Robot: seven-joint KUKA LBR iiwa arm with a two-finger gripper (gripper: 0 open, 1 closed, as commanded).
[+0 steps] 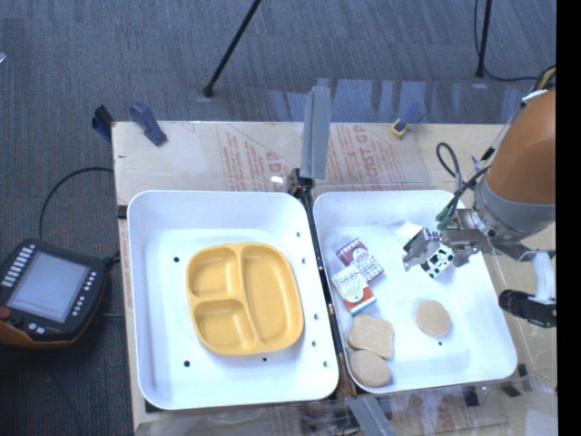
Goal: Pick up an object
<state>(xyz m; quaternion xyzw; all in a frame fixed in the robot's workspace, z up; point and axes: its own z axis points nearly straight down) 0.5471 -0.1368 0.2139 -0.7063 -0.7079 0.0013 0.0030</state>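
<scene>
The right bin [472, 357] holds a small red and white carton [357, 272] near its left wall. A round tan cookie [433, 319] lies to the right of it. Two tan biscuits, one [371, 335] above the other [369, 368], sit at the bin's front left. My gripper [429, 253] hangs over the middle of this bin, above and between the carton and the round cookie. I see nothing held in it.
The left bin [154, 243] carries a yellow plate [243, 296] with three compartments. A grey divider post [315, 139] stands at the back between the bins. A teach pendant [47, 291] lies on the floor at the left.
</scene>
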